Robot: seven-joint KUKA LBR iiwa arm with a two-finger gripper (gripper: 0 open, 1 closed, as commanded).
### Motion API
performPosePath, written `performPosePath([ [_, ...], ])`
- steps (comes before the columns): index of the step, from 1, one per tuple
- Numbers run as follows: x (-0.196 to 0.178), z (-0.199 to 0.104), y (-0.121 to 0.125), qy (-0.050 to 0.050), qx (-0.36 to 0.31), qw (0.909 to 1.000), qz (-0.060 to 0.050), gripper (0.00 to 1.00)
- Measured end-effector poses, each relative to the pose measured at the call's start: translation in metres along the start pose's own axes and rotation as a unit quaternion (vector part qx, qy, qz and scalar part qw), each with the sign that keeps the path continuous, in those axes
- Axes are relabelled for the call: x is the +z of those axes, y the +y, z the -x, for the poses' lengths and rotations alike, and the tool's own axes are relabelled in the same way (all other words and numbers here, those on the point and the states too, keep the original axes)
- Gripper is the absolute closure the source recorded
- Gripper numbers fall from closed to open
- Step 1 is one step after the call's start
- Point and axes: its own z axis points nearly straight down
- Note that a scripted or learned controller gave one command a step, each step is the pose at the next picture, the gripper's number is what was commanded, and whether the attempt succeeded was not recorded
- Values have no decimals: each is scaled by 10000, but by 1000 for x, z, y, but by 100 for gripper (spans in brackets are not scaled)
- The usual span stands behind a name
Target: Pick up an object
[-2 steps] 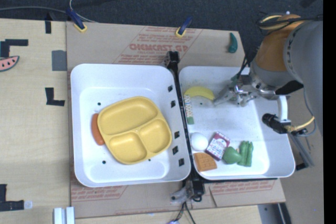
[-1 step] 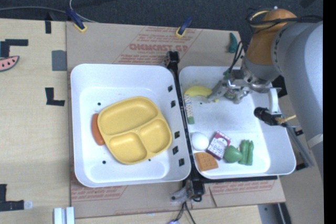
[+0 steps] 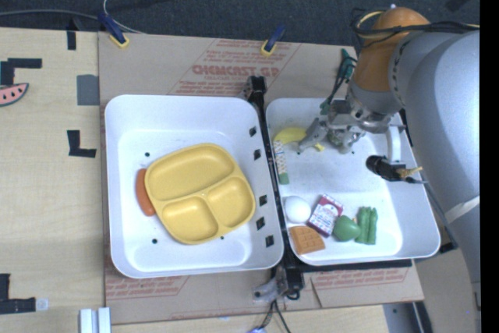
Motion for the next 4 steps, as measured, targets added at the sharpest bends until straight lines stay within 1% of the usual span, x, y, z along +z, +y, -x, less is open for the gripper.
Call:
performPosePath([
  [1, -10, 0, -1, 2, -11, 10000, -21, 100],
  [2, -10, 0, -1, 2, -10, 10000, -29, 0],
  [3, -2, -23, 4, -25, -28, 9999, 122, 0],
  [4, -2, -27, 4, -59, -26, 9999, 129, 0],
])
